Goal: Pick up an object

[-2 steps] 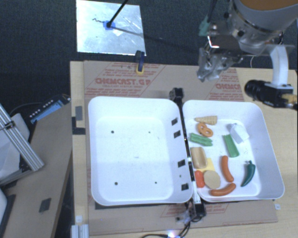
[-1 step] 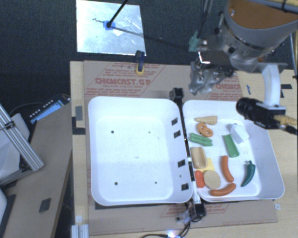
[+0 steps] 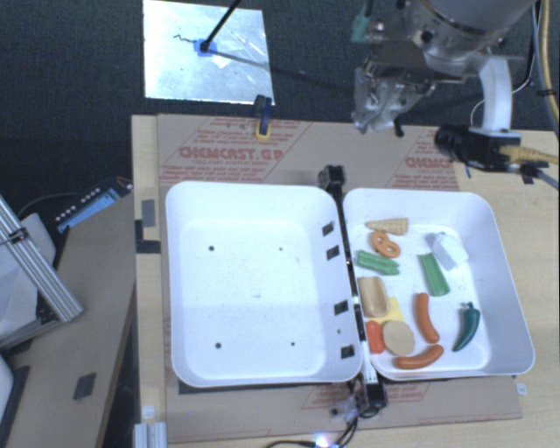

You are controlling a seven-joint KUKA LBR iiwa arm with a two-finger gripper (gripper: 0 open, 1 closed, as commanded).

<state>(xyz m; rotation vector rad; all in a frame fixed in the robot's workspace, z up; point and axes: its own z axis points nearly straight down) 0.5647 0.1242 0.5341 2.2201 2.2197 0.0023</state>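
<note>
Dark blue carpet (image 3: 70,105) lies all around a pale wooden bench (image 3: 114,289). On the bench sits a flat brown cardboard sheet with red letters (image 3: 227,149), and on that sit two shallow white plastic bins side by side.

Big things first. The grey robot arm (image 3: 464,26) hangs high up at the top right, over the back edge of the cardboard. Its two-finger gripper (image 3: 378,109) is up in the air, well apart from both bins. I cannot tell how it is set, and I see no toy in it.

The left white bin (image 3: 188,210) is the wide one. The right white bin (image 3: 499,262) has all the toy food in it. There is a long orange sausage (image 3: 418,357) near the front, a second orange sausage (image 3: 426,317) standing beside it, a dark green pepper (image 3: 466,327), a flat green stick (image 3: 433,274), a bumpy green pea pod (image 3: 377,262), a tan bread loaf (image 3: 374,296), a round tan cookie (image 3: 398,337), a small white block (image 3: 447,252), a yellow wedge of chips (image 3: 388,227) and a little orange pretzel (image 3: 384,244).

So I think the job has not really begun. Every toy lies in the right bin. The arm has to pick one, go down, grab it and lift it up.
</note>
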